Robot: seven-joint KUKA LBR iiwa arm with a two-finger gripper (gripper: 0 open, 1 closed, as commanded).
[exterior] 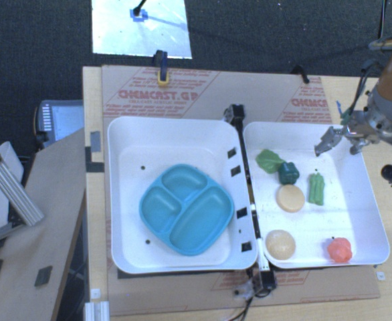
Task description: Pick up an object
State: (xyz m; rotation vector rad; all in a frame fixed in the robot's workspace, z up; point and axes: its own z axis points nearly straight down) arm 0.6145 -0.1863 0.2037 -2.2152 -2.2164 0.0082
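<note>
Tool spread, holding nothing, above right bin rim. Green pod toy nearest — probably light, stiff plastic, slippery; pinch across its narrow middle.

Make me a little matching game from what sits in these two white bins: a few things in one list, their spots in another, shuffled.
Things:
1. blue divided plate
2. red lump
3. green stick
4. gripper

Places:
A. right bin, near right corner
B. above the right bin's far right part
C. left bin, middle
D. right bin, right of the tan disc

Pairs: 1-C, 2-A, 3-D, 4-B
</note>
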